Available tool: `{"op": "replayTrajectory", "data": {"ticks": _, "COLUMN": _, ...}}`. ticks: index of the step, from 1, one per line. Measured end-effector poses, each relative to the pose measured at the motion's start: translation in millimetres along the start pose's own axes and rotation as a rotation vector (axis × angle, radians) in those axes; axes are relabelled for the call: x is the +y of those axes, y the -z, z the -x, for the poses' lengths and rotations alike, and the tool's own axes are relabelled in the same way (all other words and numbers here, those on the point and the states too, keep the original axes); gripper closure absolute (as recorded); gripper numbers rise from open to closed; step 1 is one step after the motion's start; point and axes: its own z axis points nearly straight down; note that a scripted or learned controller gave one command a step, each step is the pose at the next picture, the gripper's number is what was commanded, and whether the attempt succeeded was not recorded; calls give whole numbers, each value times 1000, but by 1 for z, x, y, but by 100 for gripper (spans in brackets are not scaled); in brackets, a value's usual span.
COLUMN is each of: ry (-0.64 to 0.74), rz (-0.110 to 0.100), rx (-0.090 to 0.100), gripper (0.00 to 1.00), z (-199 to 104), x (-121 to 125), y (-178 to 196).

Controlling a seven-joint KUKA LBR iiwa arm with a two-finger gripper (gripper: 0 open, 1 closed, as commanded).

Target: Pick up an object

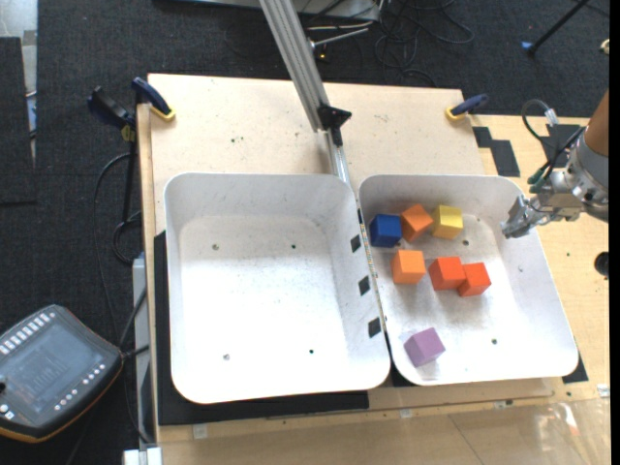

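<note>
The right bin (pixel 542 298) holds several small blocks. A blue cube (pixel 386 229), an orange cube (pixel 417 221) and a yellow cube (pixel 448 221) sit in a row near its back wall. In front of them lie an orange cube (pixel 409 265) and two red-orange cubes (pixel 447 272) (pixel 475 279) touching each other. A purple cube (pixel 423 346) rests alone near the front wall. My gripper (pixel 515 223) hangs at the bin's back right corner, right of the yellow cube, with nothing visible between its fingers.
The left bin (pixel 194 260) lies beside the right one, sharing a middle wall. A metal pole (pixel 295 51) slants across the back of the bench. Clamps sit at the board's back corners. A teach pendant (pixel 48 371) lies at the lower left.
</note>
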Motion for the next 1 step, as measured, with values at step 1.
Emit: {"op": "replayTrajectory", "data": {"ticks": 1, "ry": 3, "rz": -7, "rx": 4, "gripper": 100, "z": -43, "x": -4, "y": 1}}
